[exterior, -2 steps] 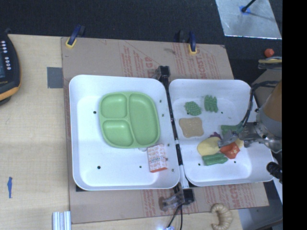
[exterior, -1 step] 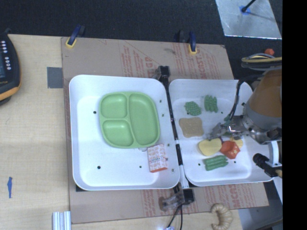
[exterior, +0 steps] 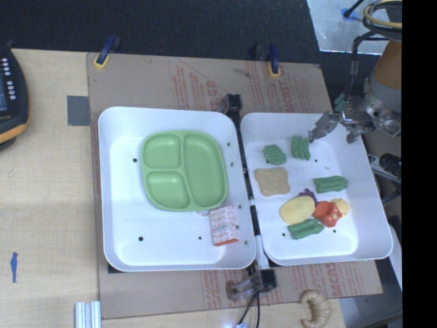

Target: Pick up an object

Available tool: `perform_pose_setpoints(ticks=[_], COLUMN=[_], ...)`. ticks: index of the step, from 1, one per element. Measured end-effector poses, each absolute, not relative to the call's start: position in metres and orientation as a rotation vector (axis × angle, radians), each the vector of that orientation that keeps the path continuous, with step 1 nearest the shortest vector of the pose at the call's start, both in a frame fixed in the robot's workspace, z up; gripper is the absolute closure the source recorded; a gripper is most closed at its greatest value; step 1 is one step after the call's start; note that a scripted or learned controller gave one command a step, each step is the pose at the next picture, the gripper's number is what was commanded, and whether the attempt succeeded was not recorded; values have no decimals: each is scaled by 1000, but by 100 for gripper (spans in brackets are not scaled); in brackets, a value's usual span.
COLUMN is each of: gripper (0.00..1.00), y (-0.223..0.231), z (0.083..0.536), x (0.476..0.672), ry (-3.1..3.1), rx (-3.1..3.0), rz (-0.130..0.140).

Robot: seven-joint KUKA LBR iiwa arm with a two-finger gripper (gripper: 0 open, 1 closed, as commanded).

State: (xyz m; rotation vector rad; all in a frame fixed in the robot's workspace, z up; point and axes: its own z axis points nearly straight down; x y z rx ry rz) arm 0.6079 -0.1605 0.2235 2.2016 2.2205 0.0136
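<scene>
The right bin (exterior: 369, 241) holds several toy foods: two knobbly green pieces (exterior: 275, 154) (exterior: 300, 147), a tan bread slice (exterior: 272, 180), a green bar (exterior: 330, 183), a yellow piece (exterior: 297, 209), a red piece (exterior: 328, 212) and a green pod (exterior: 305, 229). My gripper (exterior: 333, 134) hangs over the bin's far right part, just right of the green piece near the back. It is open, with its fingers spread and nothing between them.
The left bin (exterior: 116, 183) carries a green divided plate (exterior: 184, 169) and a red-and-white packet (exterior: 224, 225) near its front right corner. A black and orange device (exterior: 10, 94) lies at the bench's left edge. Clamps (exterior: 273, 63) hold the cardboard at the back.
</scene>
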Motion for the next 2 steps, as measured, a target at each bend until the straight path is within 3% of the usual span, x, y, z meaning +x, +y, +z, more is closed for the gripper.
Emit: perform_pose_setpoints(ticks=[1, 2], gripper=[0, 0], y=[-154, -157], z=[177, 175], x=[543, 502], ry=[2231, 2229], rx=[2225, 2223], rz=[-10, -7])
